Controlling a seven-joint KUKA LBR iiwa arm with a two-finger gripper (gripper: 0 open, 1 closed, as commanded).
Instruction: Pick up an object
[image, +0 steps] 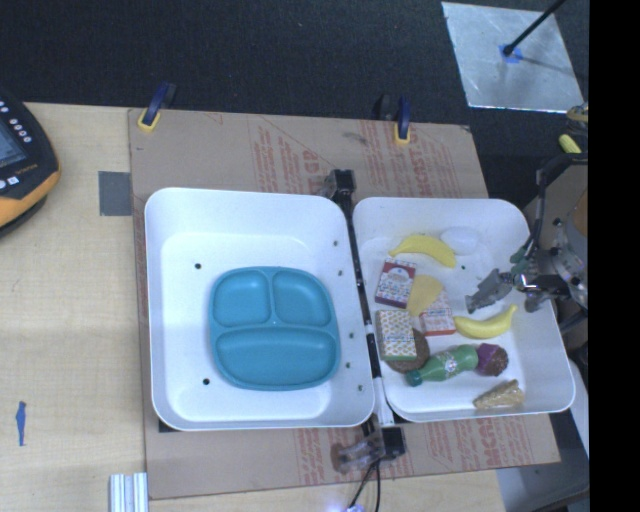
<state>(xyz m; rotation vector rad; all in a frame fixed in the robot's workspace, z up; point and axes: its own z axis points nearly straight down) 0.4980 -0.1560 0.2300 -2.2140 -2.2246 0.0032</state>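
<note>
From above: the pincer hangs low over the right bin, nothing between its fingers, and how wide they stand I cannot tell; this looks like the approach step. Nearest thing is a banana just below it, long axis roughly left-right, right tip curling up; next comes a descent straddling its middle.

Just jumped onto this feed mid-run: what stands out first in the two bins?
The big blue divided plate lying alone in the left bin grabs the eye first. The right bin holds a cluster of small toy foods: two yellow bananas, little printed boxes and a green bottle. The gripper sits at that bin's right side, just above the lower banana.
</note>
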